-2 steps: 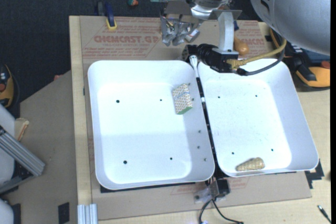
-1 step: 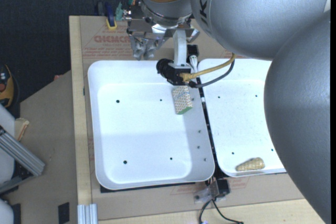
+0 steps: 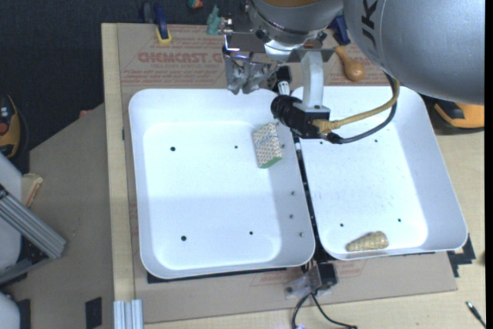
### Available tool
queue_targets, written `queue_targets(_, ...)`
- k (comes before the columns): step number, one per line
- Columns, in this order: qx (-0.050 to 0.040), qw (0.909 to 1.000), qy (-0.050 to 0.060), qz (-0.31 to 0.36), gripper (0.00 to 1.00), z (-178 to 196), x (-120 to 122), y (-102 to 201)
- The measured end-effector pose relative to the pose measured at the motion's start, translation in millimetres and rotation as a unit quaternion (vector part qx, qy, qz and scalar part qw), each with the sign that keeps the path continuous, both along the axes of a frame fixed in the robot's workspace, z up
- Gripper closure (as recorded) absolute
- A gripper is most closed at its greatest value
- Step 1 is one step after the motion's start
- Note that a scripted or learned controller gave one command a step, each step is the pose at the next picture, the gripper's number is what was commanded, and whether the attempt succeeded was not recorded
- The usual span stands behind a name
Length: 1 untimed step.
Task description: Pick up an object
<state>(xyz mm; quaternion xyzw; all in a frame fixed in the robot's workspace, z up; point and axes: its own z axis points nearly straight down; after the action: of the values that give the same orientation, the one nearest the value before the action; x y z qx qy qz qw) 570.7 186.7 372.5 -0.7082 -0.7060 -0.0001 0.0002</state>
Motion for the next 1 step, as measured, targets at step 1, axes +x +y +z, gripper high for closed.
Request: queue_targets(1, -0.0003, 1.0, 0.002, 0.0, 1.0, 9.2, -44.0, -30.0)
